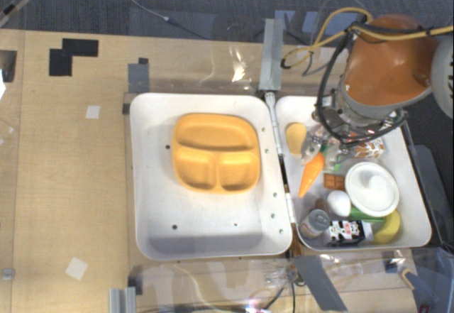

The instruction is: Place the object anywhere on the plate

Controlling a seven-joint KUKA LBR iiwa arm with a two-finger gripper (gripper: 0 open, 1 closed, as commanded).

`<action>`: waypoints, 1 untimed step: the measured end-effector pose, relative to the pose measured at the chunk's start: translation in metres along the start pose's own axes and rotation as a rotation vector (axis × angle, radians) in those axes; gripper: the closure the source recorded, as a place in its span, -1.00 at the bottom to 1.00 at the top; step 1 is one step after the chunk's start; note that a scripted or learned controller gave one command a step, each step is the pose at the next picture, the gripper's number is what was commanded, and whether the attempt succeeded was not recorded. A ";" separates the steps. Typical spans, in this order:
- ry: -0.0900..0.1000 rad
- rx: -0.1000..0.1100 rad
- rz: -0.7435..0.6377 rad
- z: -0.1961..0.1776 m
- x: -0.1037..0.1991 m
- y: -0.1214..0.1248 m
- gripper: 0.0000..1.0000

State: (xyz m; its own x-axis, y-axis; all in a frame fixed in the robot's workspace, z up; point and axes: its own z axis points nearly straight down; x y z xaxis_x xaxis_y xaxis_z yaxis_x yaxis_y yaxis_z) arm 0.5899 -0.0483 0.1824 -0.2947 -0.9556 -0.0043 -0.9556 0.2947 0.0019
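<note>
A yellow plate point(215, 152) with three compartments lies in the left bin point(152, 184). The right bin point(415, 223) holds the loose objects. An orange carrot point(311, 173) lies near that bin's left wall, with a pale yellow piece point(296, 137) just above it. My gripper point(333, 143) hangs low over the upper middle of the right bin, right of the carrot's top. The orange wrist band covers most of it from above.
The right bin also holds a white bowl point(372, 187), a white egg point(338, 203), a yellow banana point(389, 228), a small brown block point(333, 181), a grey cup point(316, 221) and a black-and-white carton point(345, 232). Cables loop above the arm.
</note>
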 end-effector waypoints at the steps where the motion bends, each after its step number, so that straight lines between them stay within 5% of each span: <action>1: -0.003 0.004 -0.087 -0.033 -0.082 -0.058 1.00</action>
State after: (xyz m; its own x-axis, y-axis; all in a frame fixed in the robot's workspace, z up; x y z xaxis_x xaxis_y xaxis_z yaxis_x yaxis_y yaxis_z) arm 0.6695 0.0126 0.2155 -0.2108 -0.9775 -0.0069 -0.9775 0.2108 -0.0030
